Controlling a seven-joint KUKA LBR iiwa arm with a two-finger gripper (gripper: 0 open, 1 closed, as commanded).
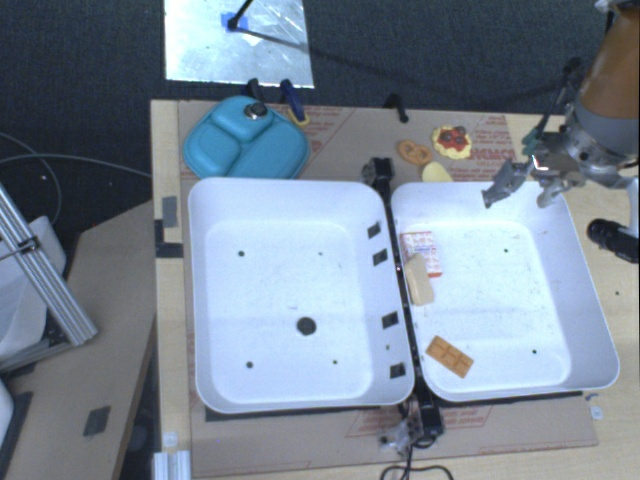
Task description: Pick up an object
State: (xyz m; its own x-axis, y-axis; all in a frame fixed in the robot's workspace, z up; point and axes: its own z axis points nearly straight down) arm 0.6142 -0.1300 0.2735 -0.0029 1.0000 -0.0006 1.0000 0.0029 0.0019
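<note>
Seen from above the bench, the gripper of the grey, orange-banded arm hangs over the far right corner of the right bin, its two fingers spread apart with nothing between them. Three candidates lie along that bin's left wall: a small red-and-white packet near the middle of the wall, a pale tan block touching the packet's near end, and an orange waffle-like biscuit apart from both, toward the near left corner. The left bin carries one small dark disc toward its near edge. A blue divided tray and small toy food pieces sit on the bench beyond the bins. The biscuit looks the safest target: it lies clear of the wall and its neighbours, so the fingers should straddle its narrow sides and descend squarely before closing.
</note>
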